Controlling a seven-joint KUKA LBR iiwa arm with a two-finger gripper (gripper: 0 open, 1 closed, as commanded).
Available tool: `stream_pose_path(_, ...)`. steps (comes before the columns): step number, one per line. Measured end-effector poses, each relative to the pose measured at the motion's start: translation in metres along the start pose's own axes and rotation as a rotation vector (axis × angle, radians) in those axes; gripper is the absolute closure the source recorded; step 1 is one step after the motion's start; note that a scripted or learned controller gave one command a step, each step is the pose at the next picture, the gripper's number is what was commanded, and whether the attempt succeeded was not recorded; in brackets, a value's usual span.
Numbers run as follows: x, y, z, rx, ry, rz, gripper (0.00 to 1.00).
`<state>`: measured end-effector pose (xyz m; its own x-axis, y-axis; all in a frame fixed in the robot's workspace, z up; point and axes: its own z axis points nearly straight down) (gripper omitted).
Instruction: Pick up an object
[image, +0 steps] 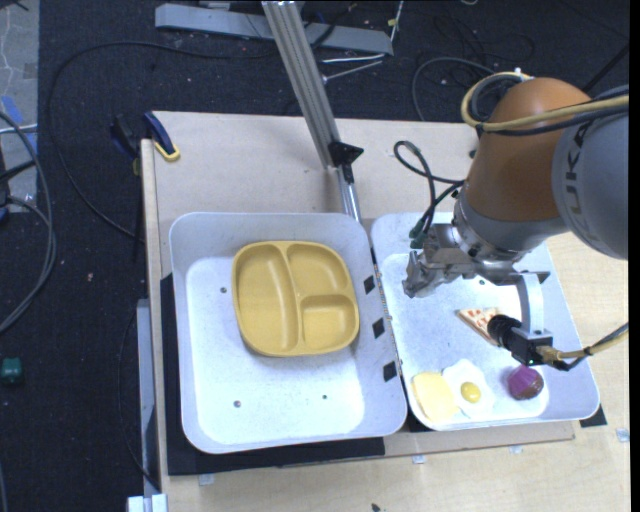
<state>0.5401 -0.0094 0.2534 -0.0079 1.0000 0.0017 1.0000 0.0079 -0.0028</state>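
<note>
The left bin (200, 400) holds a yellow divided plate (296, 297) toward its back, leaving bare white floor along the front and left walls. In the right bin (400, 330), the gripper (425, 272) hangs over the rear left part, near the wall shared with the left bin. A pizza slice (478, 321), yellow piece (433, 394), fried egg (468, 386) and purple item (525, 381) lie forward and right of it, untouched (the fingertips' spread cannot be made out).

yellow tray (296, 298), purple ball (525, 382), white bins (200, 400)
</note>
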Motion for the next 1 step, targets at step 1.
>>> stream_pose_path(1,0.0491,-0.0146,0.0199,0.001,-0.001,0.002,1.0)
